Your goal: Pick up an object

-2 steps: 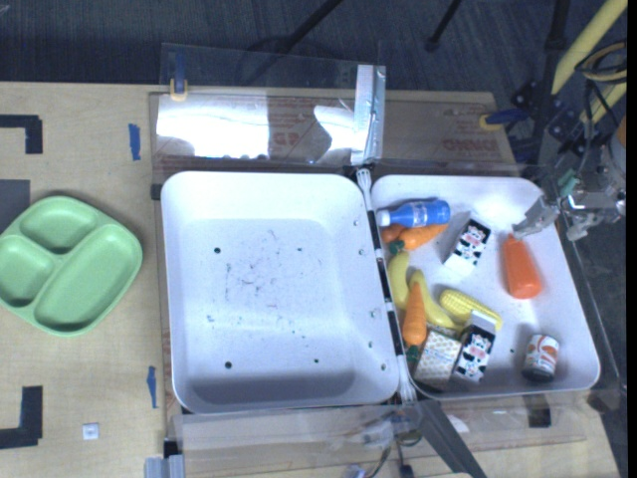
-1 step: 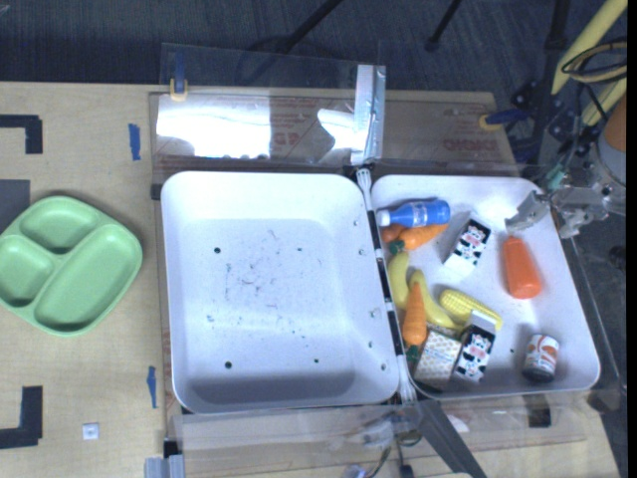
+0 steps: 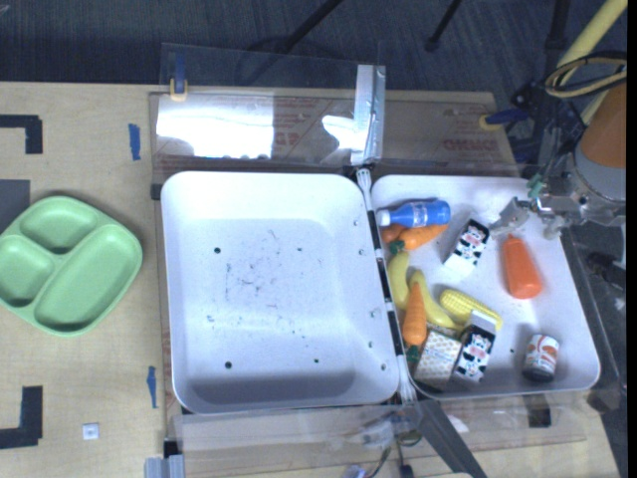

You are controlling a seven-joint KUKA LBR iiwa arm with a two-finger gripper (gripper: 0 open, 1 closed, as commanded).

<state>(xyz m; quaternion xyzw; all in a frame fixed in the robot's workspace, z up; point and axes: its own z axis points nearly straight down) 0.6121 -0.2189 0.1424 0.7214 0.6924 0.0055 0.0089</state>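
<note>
Claw [image 3: 523,212] sits at the upper right of the right bin [image 3: 582,366], hanging off the arm [image 3: 602,147] that comes in from the right edge. Can't tell from this angle whether it's released or clenched; the metal parts blur together. Nothing visibly in it.

Closest thing: the orange bottle [image 3: 522,267], lying flat just below and beside the claw, clear space around it. My guess is that's the target, since it's the easiest approach, with no neighbours crowding it.

Next out: small black-and-white carton [image 3: 468,244] to the claw's left, tilted. Blue bottle [image 3: 416,213] lies on its side along the top edge, touching a carrot [image 3: 418,236] under it.

Rest is jammed against the left wall of that bin: banana [image 3: 398,275], corn cob [image 3: 460,305], second carrot [image 3: 414,319], patterned packet [image 3: 435,358], second carton [image 3: 476,352]. They overlap, so a clean grip there looks harder. A small can [image 3: 540,357] stands alone, lower right.

Left bin [image 3: 189,207] is scuffed. Clear panels [image 3: 259,118] stand behind the bins, probably to stop things flying out.

Far left on the surface [image 3: 80,147]: green divided plate [image 3: 65,262], well apart from everything.
</note>
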